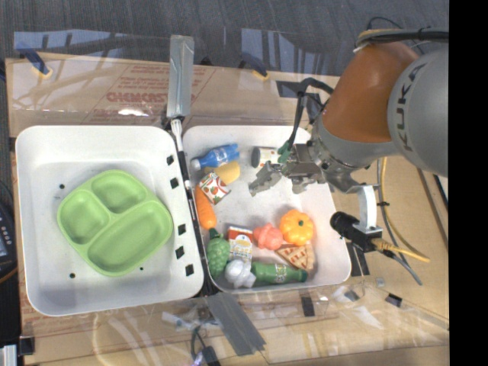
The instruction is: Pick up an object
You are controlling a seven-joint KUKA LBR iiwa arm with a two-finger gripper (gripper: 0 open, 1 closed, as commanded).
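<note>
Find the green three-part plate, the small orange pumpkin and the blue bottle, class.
green three-part plate [114, 222]: camera view, on its divider ridge.
small orange pumpkin [296, 226]: camera view, on its ribbed body.
blue bottle [219, 155]: camera view, on its blue body.

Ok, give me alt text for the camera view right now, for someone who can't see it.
The end effector hangs over the right bin, above toy foods including a blue bottle, a carrot and an orange pumpkin. The left bin holds a green divided plate.
</note>
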